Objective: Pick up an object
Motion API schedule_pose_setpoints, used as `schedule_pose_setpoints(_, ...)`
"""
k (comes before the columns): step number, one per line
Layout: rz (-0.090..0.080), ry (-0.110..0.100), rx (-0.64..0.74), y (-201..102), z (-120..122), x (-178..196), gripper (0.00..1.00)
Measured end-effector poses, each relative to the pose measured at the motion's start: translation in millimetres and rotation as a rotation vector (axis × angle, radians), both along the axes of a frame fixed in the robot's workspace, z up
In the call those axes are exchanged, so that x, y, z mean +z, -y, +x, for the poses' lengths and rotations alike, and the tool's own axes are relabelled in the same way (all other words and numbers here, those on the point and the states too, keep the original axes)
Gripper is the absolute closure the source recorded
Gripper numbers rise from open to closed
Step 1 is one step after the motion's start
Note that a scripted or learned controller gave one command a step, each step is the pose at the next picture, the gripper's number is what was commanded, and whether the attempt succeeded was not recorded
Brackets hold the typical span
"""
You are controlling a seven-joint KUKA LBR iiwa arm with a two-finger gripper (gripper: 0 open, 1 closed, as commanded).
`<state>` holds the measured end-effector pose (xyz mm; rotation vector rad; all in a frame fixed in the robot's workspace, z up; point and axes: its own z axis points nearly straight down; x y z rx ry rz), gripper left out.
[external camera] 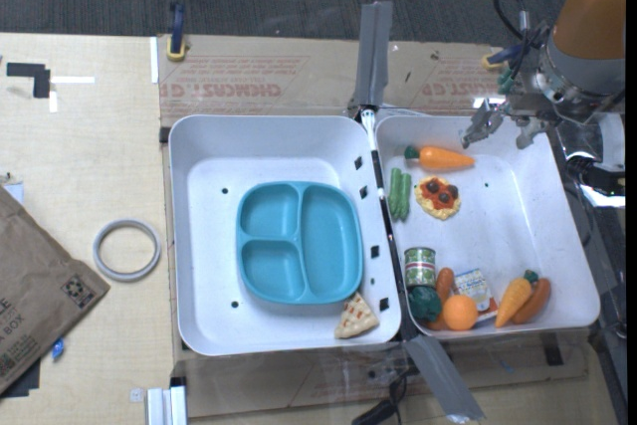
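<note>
Arm (593, 10) cut off at right edge, cardboard box (35, 289) cropped at left, tool (495, 122) fingers blurred.

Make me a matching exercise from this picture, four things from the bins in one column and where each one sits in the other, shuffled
Things:
1. blue divided plate
2. pizza slice
3. small can
4. green pea pod

Places:
A. right bin, along its left wall
B. middle of the left bin
C. left bin, near corner beside the divider
D. right bin, just above the orange ball

Pairs: 1-B, 2-C, 3-D, 4-A
</note>
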<state>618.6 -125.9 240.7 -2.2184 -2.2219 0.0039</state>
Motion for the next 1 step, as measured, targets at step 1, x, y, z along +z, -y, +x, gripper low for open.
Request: schedule_pose_setpoints(1, 0.0, 0.0, -0.006, -44.0, -70.0, -50.3, 0.0)
